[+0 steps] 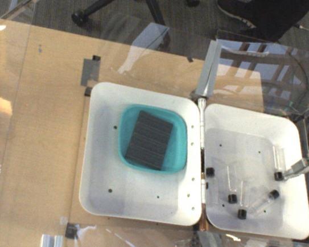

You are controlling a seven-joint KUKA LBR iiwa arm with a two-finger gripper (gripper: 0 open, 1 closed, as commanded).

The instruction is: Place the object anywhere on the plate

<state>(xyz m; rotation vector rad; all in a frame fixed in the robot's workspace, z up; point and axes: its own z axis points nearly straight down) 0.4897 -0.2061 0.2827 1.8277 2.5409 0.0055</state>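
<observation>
A dark grey ribbed rectangular block (149,140) lies flat on a teal square plate (123,144) with rounded corners. The plate sits in the upper middle of the left white bin (96,186). The block rests fully inside the plate's rim, slightly tilted, with teal showing on all sides.
The right white bin (268,131) holds several clear plastic tubes with black caps, for instance at its left side (209,171), its front (241,213) and near its right wall (278,176). A metal divider bar (208,70) runs back from between the bins. Cables lie off the bench's right edge.
</observation>
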